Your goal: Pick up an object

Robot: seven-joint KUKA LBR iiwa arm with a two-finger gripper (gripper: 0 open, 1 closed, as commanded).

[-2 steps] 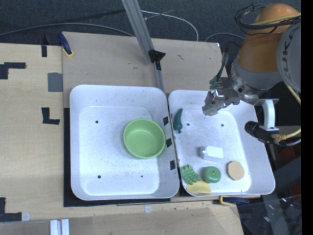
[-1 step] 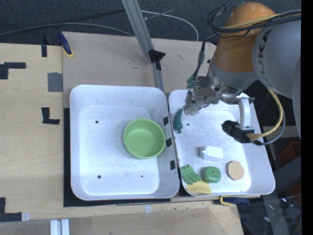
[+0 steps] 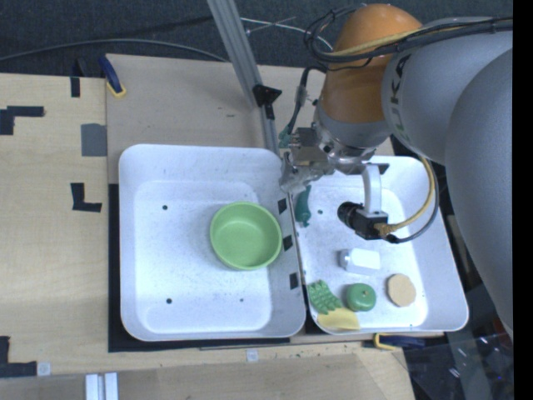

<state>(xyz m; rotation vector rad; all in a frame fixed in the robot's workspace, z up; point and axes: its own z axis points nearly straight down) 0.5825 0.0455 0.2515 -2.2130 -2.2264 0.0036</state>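
White plastic forms the 2 shallow bins, both with rounded corners and faintly speckled floors. In the left bin [image 3: 158, 248] a round, smooth, light green bowl [image 3: 245, 235] is seen sitting upright, right of the middle of the floor. The metal gripper [image 3: 298, 172] is held over the divide between the bins, at the upper left corner of the right bin [image 3: 437, 294]. A slim teal object [image 3: 302, 205] hangs directly below it, touching its tip; whether this object is pinched cannot be told, as the tips are hidden by the wrist hardware. A grey arm [image 3: 454, 82] with a glossy orange band [image 3: 366, 65] is seen above the gripper. On the right bin's floor are laid a small white block [image 3: 361, 261], a round dark green piece [image 3: 361, 297], a flat tan disc [image 3: 401, 289], a ridged green piece [image 3: 321, 295] and a yellow wedge [image 3: 341, 320] at the front rim. Pale wooden board [image 3: 50, 248] is seen beneath the bins.
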